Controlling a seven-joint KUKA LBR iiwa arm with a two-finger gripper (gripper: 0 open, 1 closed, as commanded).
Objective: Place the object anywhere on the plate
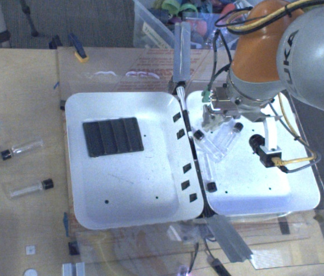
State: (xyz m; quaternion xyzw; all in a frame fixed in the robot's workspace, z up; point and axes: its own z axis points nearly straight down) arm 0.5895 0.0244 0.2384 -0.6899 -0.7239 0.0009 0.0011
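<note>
A dark ribbed rectangular plate [113, 137] lies flat in the left white bin [127, 209], toward its upper left. Several clear vials with black caps [219, 142] lie in a loose pile in the right bin [265, 197], near its upper left corner. Another capped vial [207, 174] lies along the divider. My gripper [215, 118] hangs over the right bin, directly above the vial pile and very close to it. The wrist hides its tips. The plate is well to the gripper's left, across the divider.
A ridge with black clips [186, 154] divides the two bins. Loose vials [27, 148] [30, 187] lie on the wooden bench at the left. A clear tub of coloured toys [202, 4] stands behind the bins. A yellow cable and black connector [262, 148] hang off the wrist.
</note>
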